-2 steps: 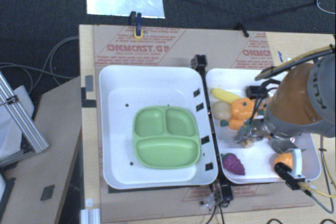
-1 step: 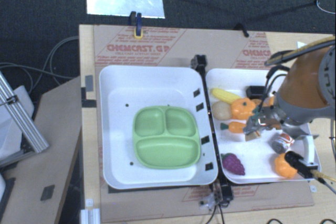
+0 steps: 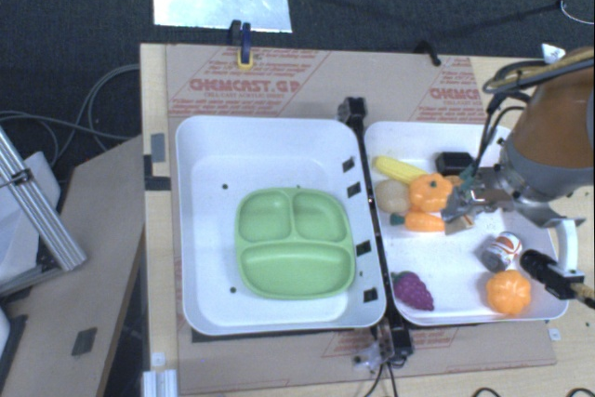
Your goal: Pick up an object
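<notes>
Two shallow white bins sit side by side on the table (image 3: 307,74), and the left bin (image 3: 200,200) carries a pale green divided plate (image 3: 296,242) lying flat near its middle, two small sections at the back and one long section at the front. The right bin (image 3: 446,307) is where all the clutter is: a yellow banana (image 3: 398,169) lies toward the back, just beside a beige rounded piece (image 3: 391,196); a small orange pumpkin-shaped toy (image 3: 429,191) sits right next to those, and touching its front edge is a flatter orange piece (image 3: 425,221). At the near left corner there's a purple bunch of grapes (image 3: 415,290), and over at the near right an orange fruit (image 3: 509,291), with a small red-and-white piece (image 3: 500,249) just behind it. A black block (image 3: 454,162) rests toward the back of that bin. The arm (image 3: 553,139) comes in from the right, low over the right bin, and the end effector (image 3: 462,205) is down just beside the pumpkin-shaped toy, on its right side, close enough to look like contact. I cannot tell whether it is parted or closed, and nothing is plainly gripped. The pumpkin-shaped toy rests on the bin floor.
</notes>
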Controlling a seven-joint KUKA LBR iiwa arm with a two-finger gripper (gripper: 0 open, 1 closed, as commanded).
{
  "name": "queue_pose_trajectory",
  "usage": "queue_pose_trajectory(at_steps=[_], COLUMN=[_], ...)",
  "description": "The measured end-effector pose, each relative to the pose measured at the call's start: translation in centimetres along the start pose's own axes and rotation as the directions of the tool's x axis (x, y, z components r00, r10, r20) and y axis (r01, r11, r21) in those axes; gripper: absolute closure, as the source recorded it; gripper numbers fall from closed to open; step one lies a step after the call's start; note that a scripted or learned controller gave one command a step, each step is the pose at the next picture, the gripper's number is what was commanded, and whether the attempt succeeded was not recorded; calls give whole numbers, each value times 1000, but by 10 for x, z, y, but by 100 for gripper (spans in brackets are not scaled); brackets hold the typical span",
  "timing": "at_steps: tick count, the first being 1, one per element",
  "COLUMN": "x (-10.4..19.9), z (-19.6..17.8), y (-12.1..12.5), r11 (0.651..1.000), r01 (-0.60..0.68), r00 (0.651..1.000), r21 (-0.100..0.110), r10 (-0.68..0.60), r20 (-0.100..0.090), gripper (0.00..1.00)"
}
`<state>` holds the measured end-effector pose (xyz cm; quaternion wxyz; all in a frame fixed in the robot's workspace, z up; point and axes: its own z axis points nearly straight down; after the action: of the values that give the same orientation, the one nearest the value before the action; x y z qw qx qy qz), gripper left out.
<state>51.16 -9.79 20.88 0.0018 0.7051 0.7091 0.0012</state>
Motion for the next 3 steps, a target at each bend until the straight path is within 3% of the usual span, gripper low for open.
queue_pose_trajectory(at_steps=[1,2,3], x=[0,56,60], z=[-14,-5,-4], y=[1,9,-2], r11=[1000,1000,1000], r01=[-1,4,0], r00=[1000,1000,1000], r21=[5,6,7], r10=[1,-4,0], r20=[-1,-3,-1], gripper=[100,100,100])
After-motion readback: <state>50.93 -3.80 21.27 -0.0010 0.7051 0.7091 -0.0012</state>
